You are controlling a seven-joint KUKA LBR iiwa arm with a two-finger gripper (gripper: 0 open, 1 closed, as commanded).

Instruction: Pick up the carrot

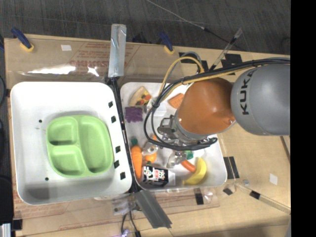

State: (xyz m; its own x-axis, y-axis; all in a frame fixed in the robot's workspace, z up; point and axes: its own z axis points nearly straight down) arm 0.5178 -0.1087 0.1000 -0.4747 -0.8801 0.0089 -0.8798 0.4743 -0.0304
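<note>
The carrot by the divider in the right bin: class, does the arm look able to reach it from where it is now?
Probably yes. The carrot lies uncovered along the right bin's left wall, with the gripper low in the same bin. That wall and the black carton beside it may crowd the approach.

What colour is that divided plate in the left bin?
Light green divided plate, seen clearly in the camera view.

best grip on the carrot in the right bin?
Take the carrot at its thick orange middle, from above, claw closing across its width. It lies lengthwise along the bin's left wall, so the wall-side finger has little room; the black packet crowds its lower end.
</note>
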